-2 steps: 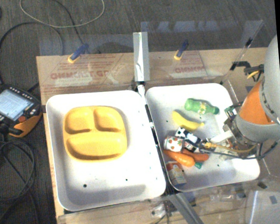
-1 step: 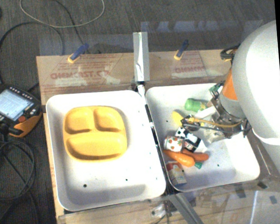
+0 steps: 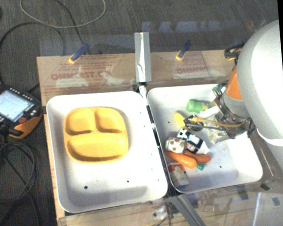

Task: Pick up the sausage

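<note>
Dark carpet strewn with black cables surrounds the brown cardboard-covered worktop (image 3: 103, 71), on which we see two shallow white bins side by side. Our left white bin (image 3: 64, 190) carries a yellow compartmented plastic tray (image 3: 97, 133), and a handheld control pendant with a lit screen (image 3: 10, 109) lies on the floor well apart to the left. Our right white bin (image 3: 235, 168) holds a cluster of toy items: a green rounded piece (image 3: 196, 105) near the top, a small yellow piece (image 3: 180, 117) below it, a black-and-white spotted block (image 3: 190, 139), a white piece with red dots (image 3: 174, 144), and a small packet (image 3: 178, 175) at the bin's lower left corner. What we take to be the sausage, an orange-red elongated toy (image 3: 187, 159), lies slantwise in the lower middle of that bin, touching the spotted pieces above it. The grey arm reaches in from the right, and its end effector (image 3: 216, 123) hangs over the upper right part of the bin, near the green piece; we cannot tell whether it is open or closed. We judge the approach is in hand and no grasp made. Next, it would need to shift down-left over the sausage, align across its narrow width, and descend clear of the neighbours.
</note>
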Motion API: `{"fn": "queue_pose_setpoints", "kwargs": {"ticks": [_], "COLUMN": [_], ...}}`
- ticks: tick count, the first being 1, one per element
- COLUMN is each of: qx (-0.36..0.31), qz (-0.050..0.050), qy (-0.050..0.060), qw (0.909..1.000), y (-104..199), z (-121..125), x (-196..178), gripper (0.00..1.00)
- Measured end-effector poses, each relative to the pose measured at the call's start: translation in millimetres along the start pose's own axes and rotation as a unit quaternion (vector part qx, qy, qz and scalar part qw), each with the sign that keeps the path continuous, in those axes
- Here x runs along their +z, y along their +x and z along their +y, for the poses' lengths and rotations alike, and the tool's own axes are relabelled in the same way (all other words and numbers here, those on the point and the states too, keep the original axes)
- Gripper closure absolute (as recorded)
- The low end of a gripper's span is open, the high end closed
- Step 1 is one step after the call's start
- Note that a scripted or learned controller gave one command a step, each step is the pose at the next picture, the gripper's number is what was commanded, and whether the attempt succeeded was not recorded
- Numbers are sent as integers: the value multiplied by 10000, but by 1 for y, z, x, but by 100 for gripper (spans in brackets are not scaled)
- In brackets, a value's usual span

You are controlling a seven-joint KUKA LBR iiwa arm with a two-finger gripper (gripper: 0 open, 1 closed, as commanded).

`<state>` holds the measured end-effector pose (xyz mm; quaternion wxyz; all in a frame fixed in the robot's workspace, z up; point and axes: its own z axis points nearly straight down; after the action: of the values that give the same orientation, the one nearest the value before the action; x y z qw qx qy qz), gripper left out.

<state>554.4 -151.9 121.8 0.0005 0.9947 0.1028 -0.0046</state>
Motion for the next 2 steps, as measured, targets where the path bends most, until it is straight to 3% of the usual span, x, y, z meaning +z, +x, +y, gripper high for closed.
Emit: {"fn": "queue_pose_setpoints", "kwargs": {"ticks": [1,2], "qx": [29,27], "qz": [17,-2], "qy": [2,14], "qw": [10000,10000], "y": [-37,-38], "z": [-34,-34], "x": [-27,-35], "gripper": [100,100]}}
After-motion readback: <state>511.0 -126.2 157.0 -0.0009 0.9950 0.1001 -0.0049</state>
